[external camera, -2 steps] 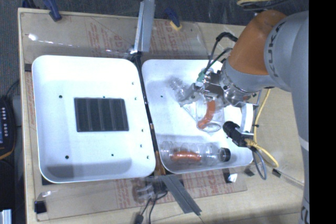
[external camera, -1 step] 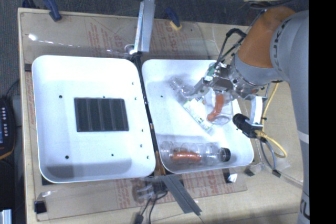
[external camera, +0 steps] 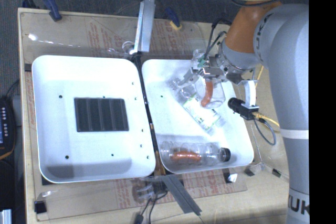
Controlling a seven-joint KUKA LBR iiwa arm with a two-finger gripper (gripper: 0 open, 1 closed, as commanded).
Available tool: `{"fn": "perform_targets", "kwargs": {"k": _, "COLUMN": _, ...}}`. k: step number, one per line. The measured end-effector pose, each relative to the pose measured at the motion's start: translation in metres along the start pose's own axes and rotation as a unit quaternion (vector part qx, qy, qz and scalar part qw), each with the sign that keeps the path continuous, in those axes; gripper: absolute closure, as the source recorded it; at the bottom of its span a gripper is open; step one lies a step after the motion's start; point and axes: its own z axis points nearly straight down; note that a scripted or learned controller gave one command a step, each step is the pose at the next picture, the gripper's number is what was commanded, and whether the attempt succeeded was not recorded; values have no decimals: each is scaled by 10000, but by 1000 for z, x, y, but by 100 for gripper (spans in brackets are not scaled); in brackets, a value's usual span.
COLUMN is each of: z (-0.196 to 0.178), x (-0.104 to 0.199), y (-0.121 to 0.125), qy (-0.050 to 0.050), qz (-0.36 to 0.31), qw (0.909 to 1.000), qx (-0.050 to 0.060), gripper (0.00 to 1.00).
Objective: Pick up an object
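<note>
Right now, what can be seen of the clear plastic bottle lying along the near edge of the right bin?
The bottle is clear plastic, lying on its side along the near wall of the right bin, its dark cap pointing toward the arm's side. Something copper-orange shows through its middle; whether that is a label or contents I cannot tell. Its body looks intact and rests on the bin floor against the front rim. The gripper is apart from it, up by the other clear items at the bin's far side.

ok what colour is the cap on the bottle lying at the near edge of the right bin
Black. The cap on the clear bottle shows best in the camera view.
</note>
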Motion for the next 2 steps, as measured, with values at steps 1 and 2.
{"fn": "perform_targets", "kwargs": {"k": 1, "z": 68, "x": 2, "y": 22, "qy": 1, "qz": -944, "qw": 9955, "qx": -3, "gripper": 0}}
{"fn": "perform_targets", "kwargs": {"k": 2, "z": 70, "x": -6, "y": 10, "qy": -25, "qz": -1080, "qw": 9941, "qx": -105, "gripper": 0}}
